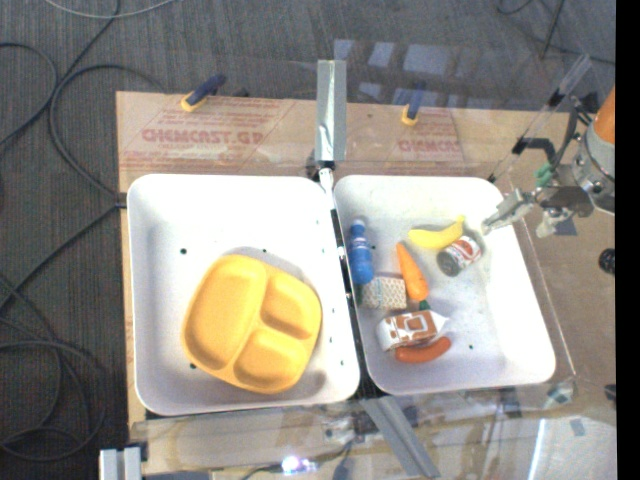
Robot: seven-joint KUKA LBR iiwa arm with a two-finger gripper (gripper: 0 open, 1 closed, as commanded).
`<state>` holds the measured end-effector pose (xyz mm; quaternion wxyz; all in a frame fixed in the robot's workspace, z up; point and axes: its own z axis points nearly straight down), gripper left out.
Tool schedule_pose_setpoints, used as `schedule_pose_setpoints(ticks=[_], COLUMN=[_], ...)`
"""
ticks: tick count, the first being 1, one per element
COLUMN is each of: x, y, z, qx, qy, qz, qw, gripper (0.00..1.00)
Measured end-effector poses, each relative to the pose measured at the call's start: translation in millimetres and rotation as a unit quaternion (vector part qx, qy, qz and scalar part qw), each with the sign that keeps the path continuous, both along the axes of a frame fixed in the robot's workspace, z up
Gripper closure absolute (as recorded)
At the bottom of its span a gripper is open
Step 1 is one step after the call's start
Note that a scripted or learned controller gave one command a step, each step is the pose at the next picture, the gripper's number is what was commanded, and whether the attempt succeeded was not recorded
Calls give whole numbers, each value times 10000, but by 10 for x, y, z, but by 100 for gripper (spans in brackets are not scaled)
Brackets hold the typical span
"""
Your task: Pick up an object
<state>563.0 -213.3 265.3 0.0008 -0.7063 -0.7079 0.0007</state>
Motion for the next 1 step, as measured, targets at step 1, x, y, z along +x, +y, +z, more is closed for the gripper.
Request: schedule_pose_setpoints(ticks=[1], x=[275], y=[275], z=[-1578], qx=[-2], qy=[7], qz=[-198], qw=[9998], gripper=[0])
